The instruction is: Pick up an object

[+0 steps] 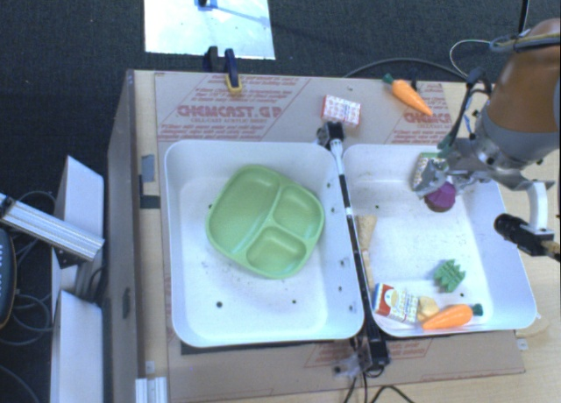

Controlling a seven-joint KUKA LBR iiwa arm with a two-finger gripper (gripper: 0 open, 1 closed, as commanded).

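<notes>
Purple object (441, 196) lies directly beneath and touching the tool (431, 177) in the right bin (517, 292), though we cannot tell whether that tool grips it.

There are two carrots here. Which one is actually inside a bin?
The carrot at the right bin's near corner, beside the small carton. The other carrot lies outside, on the cardboard behind the bins.

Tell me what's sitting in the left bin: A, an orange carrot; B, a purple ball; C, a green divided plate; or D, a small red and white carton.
C: the green divided plate lies in the left bin, while a carrot, the purple object and the carton are all in the right bin.
</notes>
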